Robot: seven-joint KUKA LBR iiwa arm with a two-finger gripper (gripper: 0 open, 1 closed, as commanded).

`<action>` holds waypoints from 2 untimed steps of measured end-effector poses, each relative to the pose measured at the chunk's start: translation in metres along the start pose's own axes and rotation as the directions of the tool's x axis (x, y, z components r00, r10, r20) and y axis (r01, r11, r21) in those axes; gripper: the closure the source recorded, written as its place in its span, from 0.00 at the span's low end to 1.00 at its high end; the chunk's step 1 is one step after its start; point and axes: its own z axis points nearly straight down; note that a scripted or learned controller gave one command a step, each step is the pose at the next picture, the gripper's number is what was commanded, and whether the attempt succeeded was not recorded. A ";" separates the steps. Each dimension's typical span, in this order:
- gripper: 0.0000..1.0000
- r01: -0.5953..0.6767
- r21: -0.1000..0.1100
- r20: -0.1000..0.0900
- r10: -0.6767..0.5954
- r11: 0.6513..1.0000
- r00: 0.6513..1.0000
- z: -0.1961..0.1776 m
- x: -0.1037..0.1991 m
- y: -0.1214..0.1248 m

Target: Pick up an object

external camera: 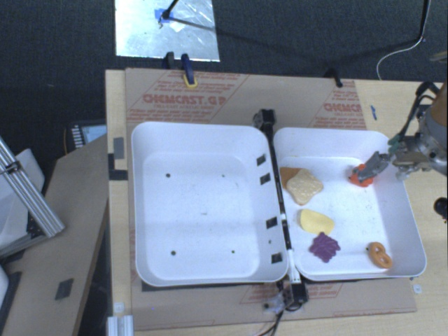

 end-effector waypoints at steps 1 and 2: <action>1.00 0.003 -0.003 0.000 -0.003 1.000 1.000 -0.011 0.000 0.001; 1.00 0.012 -0.015 -0.001 -0.012 1.000 1.000 -0.123 0.090 0.021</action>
